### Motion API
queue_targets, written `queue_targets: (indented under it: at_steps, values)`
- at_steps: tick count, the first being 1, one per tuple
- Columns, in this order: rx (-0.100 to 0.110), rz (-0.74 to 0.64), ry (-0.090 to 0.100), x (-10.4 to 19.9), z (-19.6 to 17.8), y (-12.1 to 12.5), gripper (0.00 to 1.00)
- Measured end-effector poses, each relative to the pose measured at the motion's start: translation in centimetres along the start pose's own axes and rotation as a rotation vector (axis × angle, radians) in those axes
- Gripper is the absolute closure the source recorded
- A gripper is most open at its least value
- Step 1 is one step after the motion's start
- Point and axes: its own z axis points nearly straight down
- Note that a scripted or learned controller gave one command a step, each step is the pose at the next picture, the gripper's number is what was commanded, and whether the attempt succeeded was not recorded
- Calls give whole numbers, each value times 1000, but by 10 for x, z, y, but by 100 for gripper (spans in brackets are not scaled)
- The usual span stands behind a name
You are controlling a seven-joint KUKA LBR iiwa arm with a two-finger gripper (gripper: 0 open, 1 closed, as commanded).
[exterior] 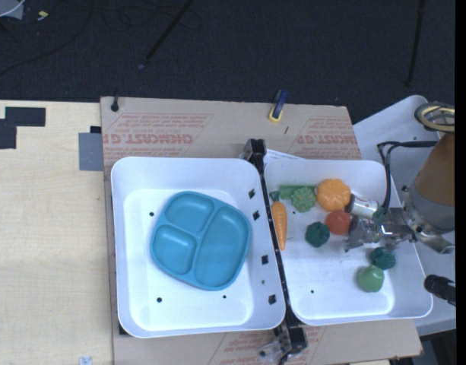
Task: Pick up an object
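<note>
right bin (331, 306) is crowded up top: broccoli (302, 198), orange ball (333, 194), red ball (339, 222) and a dark green lump (317, 234) sit packed close in the upper middle, carrot (279, 225) hugging the left wall. gripper (367, 233) blocks the right side, with two more green bits (383, 258) (370, 279) just below it. lower left of that bin is bare floor. left bin (134, 280) has a blue plate (200, 239) across its middle, only a narrow margin around it.
</note>
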Motion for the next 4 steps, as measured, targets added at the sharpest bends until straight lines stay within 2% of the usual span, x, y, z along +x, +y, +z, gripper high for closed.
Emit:
queue_targets:
  at_steps: [1, 2, 3, 4]
  values:
    - [-5, -1, 1, -5, 58, 3, 0]
    - [-7, 0, -2, -3, 82, 5, 0]
    - [-4, 6, 0, -4, 71, 4, 100]
    - [-8, 0, -3, 0, 11, -1, 100]
